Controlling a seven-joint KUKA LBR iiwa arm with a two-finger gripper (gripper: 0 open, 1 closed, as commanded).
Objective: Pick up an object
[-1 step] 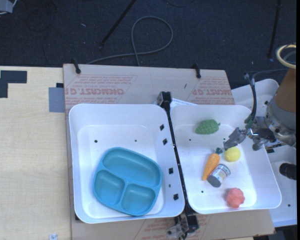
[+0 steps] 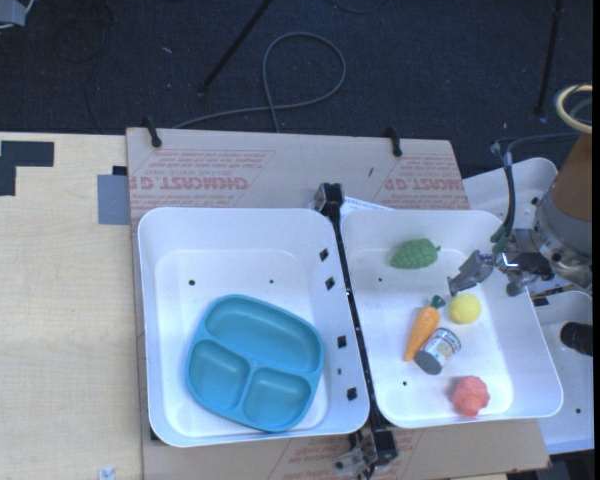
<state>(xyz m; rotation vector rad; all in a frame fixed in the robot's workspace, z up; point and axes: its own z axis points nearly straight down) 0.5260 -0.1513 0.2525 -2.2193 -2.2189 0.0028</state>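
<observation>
Upside-down red print on a clear plastic sheet under two white bins.
The clear plastic backing sheet (image 2: 280, 173) carries the red word "CHEMCAST GP" twice, inverted, once behind each bin; fainter red print on its bottom edge is unreadable.

- Both white bins (image 2: 242, 230) look like smooth, slightly glossy plastic.
- The blue divided tray (image 2: 255, 360) is smooth moulded plastic with a soft sheen.
- The carrot (image 2: 421, 331), yellow fruit (image 2: 465, 309) and pink fruit (image 2: 470, 395) look like matt plastic; the green piece (image 2: 414, 254) is bumpy.
- The small can (image 2: 438, 351) has a shiny metal end.
- The desk (image 2: 50, 308) is pale, matt wood.
- The printed board (image 2: 280, 173) under the bins looks like matt cardboard.
</observation>
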